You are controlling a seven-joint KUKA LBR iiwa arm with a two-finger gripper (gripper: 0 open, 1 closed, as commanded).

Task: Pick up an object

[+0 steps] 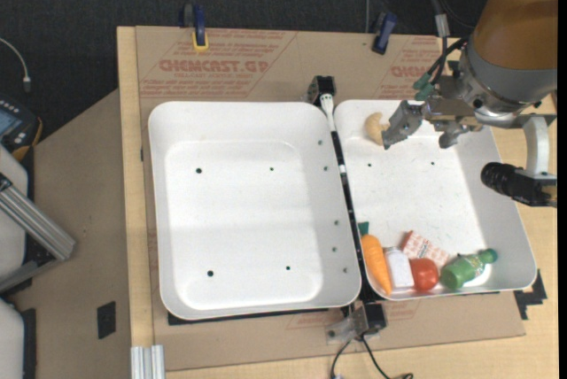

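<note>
Objects are lying in the right bin (496, 218); going left to right, the left bin (168, 191) is sitting on the cardboard-covered surface (266, 58); along the right bin's near edge an orange carrot (376, 263), a small white packet (399, 269), a red tomato-like piece (424, 274) and a green bottle (465, 268) are crowding together; a pale beige lump (376, 128) is resting at the far left corner; the hand (427, 125) is hovering just beside it, fingers spread apart, gripping nothing.
</note>
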